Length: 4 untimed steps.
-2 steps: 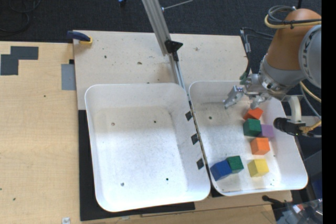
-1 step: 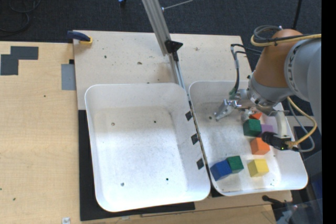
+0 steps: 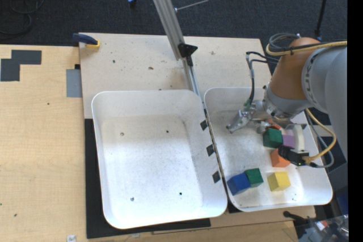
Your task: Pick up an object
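The arm (image 3: 309, 79) reaches into the right bin (image 3: 317, 192), its gripper (image 3: 241, 121) low over bare floor; whether it is open I cannot tell. Near the front wall sit small cubes: blue (image 3: 238, 183), green (image 3: 253, 177), yellow (image 3: 278, 181).

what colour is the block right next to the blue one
Green, touching the blue block in the right bin; seen in the camera view.

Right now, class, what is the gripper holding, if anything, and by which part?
Nothing can be seen held. The gripper hangs over bare floor of the right bin, apart from the dark green block and the other blocks. Nothing shows between its fingers.
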Available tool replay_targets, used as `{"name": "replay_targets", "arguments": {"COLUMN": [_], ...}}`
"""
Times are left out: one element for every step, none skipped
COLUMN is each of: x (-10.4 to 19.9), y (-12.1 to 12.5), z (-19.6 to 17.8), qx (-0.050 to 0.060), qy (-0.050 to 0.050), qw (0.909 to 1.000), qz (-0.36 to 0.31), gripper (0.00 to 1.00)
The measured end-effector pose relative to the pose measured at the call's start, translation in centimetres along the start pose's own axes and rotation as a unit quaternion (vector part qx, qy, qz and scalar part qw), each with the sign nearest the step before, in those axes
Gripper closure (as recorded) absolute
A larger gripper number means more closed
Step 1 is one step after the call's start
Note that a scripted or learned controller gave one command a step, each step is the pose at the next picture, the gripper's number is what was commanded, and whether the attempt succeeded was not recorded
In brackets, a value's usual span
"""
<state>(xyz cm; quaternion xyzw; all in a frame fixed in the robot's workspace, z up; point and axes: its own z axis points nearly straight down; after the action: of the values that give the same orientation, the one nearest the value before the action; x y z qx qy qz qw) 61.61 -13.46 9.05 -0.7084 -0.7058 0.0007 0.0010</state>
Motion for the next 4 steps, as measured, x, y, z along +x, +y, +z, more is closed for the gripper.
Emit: {"name": "replay_targets", "arguments": {"x": [-0.1,-0.6,-0.7,4.0], "y": [0.0,0.4,0.5,0.3], "z": [-1.0,-7.2,-12.6,-11.9], "qx": [0.001,-0.003,-0.003,0.001], "qy": [0.0,-0.001,-0.001,0.001], "qw": [1.0,1.0,1.0,1.0], "qz": [0.003,0.001,-0.003,-0.003], "gripper": [1.0,1.0,1.0,1.0]}}
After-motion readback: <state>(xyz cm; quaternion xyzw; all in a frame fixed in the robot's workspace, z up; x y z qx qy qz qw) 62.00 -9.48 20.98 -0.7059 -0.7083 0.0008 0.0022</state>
